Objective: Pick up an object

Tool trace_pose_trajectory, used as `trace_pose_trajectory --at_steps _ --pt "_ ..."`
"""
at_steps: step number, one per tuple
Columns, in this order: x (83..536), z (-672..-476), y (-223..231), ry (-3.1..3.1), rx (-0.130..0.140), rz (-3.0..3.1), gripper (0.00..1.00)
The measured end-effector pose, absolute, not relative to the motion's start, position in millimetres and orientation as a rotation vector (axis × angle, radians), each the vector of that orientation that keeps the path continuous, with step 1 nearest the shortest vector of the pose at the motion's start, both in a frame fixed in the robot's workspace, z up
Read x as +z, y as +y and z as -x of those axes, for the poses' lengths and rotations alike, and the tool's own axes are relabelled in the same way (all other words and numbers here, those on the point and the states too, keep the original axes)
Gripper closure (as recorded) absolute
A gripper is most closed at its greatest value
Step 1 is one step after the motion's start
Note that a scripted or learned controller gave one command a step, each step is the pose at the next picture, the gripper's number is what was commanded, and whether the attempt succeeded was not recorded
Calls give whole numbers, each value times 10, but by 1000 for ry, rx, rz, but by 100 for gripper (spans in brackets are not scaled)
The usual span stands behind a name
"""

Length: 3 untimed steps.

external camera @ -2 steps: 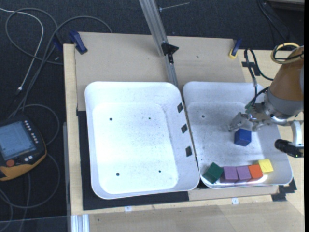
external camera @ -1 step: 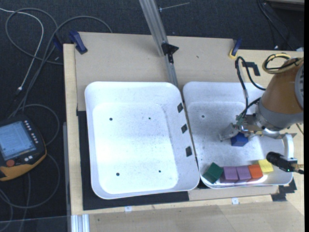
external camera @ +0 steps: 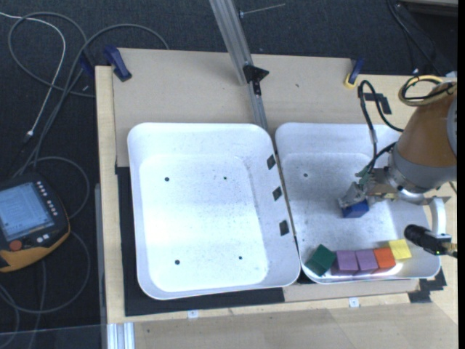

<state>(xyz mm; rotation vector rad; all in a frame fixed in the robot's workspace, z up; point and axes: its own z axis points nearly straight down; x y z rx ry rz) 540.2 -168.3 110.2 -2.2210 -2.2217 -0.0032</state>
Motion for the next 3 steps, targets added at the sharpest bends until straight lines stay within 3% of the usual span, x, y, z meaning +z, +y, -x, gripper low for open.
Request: trace_pose_trajectory --at_steps 1,2,3 --pt "1550 -5420 -901 -2232 -9 2212 100" --pt "1688 -5929 -1120 -2228 -4 2222 100" --pt "2016 -6212 -311 -2234 -10 2211 100"
